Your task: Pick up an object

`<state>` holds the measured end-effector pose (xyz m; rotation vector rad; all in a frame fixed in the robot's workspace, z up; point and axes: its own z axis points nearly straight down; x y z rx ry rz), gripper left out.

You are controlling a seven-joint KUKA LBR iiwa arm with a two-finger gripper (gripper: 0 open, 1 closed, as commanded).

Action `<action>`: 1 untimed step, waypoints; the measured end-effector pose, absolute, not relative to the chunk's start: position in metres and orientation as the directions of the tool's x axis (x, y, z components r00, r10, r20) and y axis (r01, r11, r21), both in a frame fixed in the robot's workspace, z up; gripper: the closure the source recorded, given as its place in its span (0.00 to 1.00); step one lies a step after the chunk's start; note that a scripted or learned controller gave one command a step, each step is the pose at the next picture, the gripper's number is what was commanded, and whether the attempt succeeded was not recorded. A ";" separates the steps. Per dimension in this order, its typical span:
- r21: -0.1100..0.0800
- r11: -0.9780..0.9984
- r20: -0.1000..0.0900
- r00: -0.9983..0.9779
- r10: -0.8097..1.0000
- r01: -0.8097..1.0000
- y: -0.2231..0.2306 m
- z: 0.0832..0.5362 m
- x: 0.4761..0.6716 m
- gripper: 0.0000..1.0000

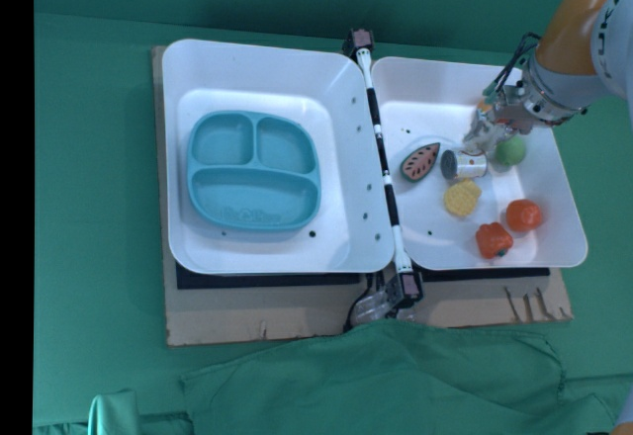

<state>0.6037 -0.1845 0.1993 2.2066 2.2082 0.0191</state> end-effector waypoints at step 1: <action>0.011 -0.002 -0.005 0.002 1.000 1.000 -0.187 0.245 0.605 1.00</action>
